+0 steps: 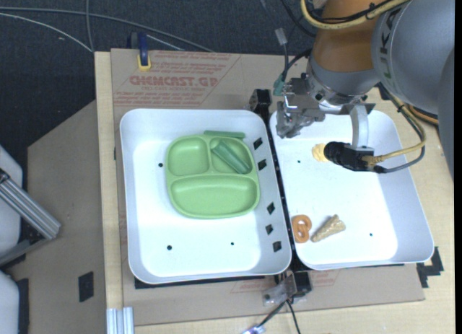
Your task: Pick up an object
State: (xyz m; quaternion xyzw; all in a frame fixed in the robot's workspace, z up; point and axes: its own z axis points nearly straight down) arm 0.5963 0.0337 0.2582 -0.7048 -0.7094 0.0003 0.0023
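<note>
As you look in from the front of the bench, the nearest things lie in the right bin (404,203): an orange pretzel (301,228) sits close to the bin's front left corner. Just beside it, on its right, a tan cone (327,229) lies on its side at a slant (whether the two touch, you cannot tell).

A little farther back, in the left bin (144,203), you see a green divided plate (209,195) resting flat near the middle. A green piece (232,156) lies slantwise in its back right compartment. A row of small black tabs (271,208) runs along the wall where the two bins meet.

Farther back again in the right bin, a small yellow piece (317,152) lies on the white floor, partly hidden by the robot's own parts.

The gripper (289,120) hangs over the back left corner of the right bin, near the wall shared with the left bin. It is near the yellow piece and well apart from the pretzel and the cone. You cannot tell from this view how far it is open, nor whether it has hold of anything.

Behind it the grey arm rises to its orange band (354,15). Beyond the bins a cardboard sheet (180,76) with red print lies flat, with a blue and yellow clamp (144,50) at its back edge.
</note>
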